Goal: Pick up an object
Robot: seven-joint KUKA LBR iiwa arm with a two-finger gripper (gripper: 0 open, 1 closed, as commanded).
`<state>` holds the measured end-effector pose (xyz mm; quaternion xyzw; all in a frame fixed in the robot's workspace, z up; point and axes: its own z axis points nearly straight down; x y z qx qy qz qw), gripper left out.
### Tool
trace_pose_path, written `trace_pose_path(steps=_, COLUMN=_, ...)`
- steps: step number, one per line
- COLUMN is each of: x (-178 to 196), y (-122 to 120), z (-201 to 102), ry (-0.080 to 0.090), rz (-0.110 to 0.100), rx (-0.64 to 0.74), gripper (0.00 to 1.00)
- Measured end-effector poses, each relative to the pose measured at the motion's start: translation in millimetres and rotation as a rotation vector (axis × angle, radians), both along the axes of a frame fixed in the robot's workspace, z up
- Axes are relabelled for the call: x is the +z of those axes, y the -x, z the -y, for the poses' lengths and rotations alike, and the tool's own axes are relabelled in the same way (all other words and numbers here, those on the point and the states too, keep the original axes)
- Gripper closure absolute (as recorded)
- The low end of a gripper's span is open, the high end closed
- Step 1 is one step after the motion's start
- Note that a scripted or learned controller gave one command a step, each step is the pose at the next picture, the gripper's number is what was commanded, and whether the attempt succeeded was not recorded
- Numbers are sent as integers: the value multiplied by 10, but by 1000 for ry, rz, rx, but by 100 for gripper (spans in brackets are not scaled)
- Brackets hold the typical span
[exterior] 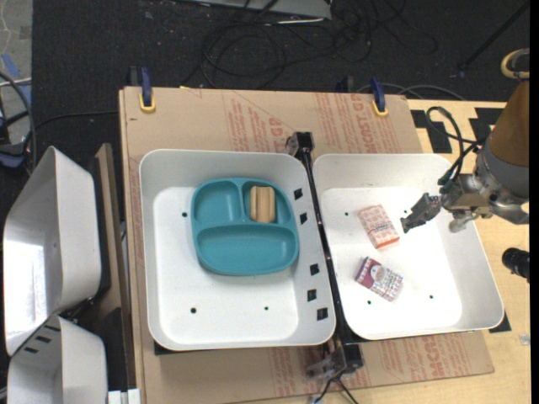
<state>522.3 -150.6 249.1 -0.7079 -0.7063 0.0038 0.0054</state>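
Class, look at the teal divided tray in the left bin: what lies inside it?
A tan wooden block lies in the upper right compartment of the teal tray. Whatever sits beneath the block is covered.

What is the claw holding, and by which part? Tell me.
Nothing. The claw hangs over the right bin, just right of the upper packet, with nothing between its fingers. The lower packet lies apart.
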Motion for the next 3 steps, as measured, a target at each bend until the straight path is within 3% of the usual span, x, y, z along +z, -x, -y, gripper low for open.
trace_pose_path(steps=1, x=66, y=-24, z=-5, ry=2, rz=12, rx=3, gripper=0)
trace_pose_path(steps=3, x=-994, y=-32, z=-50, ry=1, rz=9, rx=1, gripper=0)
